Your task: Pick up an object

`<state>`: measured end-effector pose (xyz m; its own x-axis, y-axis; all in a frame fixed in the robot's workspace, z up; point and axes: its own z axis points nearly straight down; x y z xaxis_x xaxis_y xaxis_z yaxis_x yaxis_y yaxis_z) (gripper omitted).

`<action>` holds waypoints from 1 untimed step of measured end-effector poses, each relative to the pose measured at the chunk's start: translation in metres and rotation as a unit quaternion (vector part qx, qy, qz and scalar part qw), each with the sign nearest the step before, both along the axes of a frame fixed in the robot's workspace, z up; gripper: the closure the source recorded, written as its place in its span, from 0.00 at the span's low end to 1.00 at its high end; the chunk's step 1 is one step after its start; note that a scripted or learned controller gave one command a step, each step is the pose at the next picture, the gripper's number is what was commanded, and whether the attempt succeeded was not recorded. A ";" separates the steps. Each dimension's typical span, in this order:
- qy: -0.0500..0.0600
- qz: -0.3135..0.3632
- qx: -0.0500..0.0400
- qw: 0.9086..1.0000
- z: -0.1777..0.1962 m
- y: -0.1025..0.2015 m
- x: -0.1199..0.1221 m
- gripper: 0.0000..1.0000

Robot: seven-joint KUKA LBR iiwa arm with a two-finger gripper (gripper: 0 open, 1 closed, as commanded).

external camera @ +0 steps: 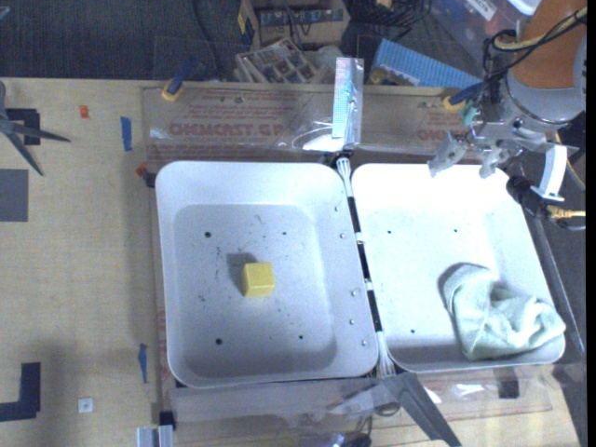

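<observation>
While the bench [74, 277] shows as a pale wooden top, its far edge gives way to dark floor crowded with cables, a cardboard box [289, 12] and a blue ridged panel [414, 63]. Blue tape marks [126, 133] dot the wood near the left bin's far-left corner, and black brackets [28, 128] sit by the bench's left edge. A clear plastic sheet [251, 119] with red lettering lies along the far side of both bins.

Both bins are shallow white plastic trays with rounded corners and speckled floors, joined along a central seam. A small yellow cube [259, 279], matte and sharp-edged, rests near the middle of the left bin [186, 194] with bare floor all round it. A crumpled pale cloth [498, 313], soft and folded over itself, fills the near-right corner of the right bin [410, 194], touching its near wall.

Over the right bin's far-right corner hangs the gripper [466, 159], metallic below the orange band, its two fingers spread apart with nothing between them, well apart from cloth and cube.
</observation>
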<state>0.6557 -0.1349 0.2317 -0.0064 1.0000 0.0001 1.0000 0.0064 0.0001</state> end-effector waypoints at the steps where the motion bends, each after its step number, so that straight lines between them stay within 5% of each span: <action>1: -0.002 0.001 -0.001 1.000 0.011 0.000 0.001 1.00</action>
<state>0.6568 -0.1349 0.2431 -0.0076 1.0000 -0.0018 1.0000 0.0076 0.0044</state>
